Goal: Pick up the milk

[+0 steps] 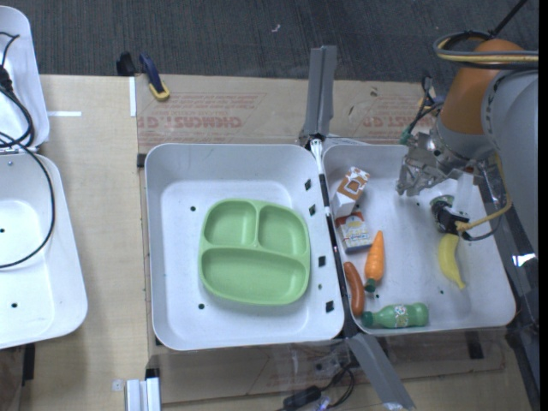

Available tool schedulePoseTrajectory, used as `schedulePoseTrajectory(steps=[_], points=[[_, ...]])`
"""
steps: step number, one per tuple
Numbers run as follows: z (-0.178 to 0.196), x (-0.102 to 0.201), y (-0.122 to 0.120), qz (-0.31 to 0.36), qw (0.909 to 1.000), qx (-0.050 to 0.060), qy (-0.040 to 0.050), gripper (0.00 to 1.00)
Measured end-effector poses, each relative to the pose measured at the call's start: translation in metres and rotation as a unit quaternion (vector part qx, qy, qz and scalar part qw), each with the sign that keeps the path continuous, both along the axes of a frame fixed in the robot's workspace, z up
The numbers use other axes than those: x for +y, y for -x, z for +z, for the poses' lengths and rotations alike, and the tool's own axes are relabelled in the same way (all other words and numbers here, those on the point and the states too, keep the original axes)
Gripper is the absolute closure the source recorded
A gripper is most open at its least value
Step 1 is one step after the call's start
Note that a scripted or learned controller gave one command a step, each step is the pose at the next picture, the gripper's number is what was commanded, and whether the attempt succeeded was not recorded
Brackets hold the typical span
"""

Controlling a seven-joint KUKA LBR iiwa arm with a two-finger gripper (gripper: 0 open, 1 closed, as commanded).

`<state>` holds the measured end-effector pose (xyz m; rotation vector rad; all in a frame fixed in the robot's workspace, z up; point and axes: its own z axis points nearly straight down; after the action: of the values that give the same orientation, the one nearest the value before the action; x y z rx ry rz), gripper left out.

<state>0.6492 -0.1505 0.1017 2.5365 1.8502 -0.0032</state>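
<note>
Gripper (pixel 417 181) hovers upper right, jaws state unclear, nothing held. Milk carton (pixel 350 187) lies left; approach square, avoid the carrot (pixel 374 259).

Probably a robotics lab, white bins (pixel 163 229) on bench (pixel 86 118), loose cables (pixel 26 127)

Milk carton (pixel 350 187) (tilted), gripper (pixel 417 181) nearby

Green divided plate (pixel 254 253) in left bin (pixel 163 229); carrot (pixel 374 257), banana (pixel 450 260), green bottle (pixel 396 316) in right bin (pixel 492 311).
</note>
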Motion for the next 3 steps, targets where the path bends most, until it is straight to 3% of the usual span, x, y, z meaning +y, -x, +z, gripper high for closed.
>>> schedulePoseTrajectory(steps=[1,2,3], points=[[0.000,0.000,0.000,0.000,1.0000,0.000,0.0000,0.00],[-0.006,0.057,-0.010,-0.037,0.9993,0.000,-0.0010,0.00],[0.015,0.021,0.050,0.026,0.9997,0.001,-0.0013,0.00]])
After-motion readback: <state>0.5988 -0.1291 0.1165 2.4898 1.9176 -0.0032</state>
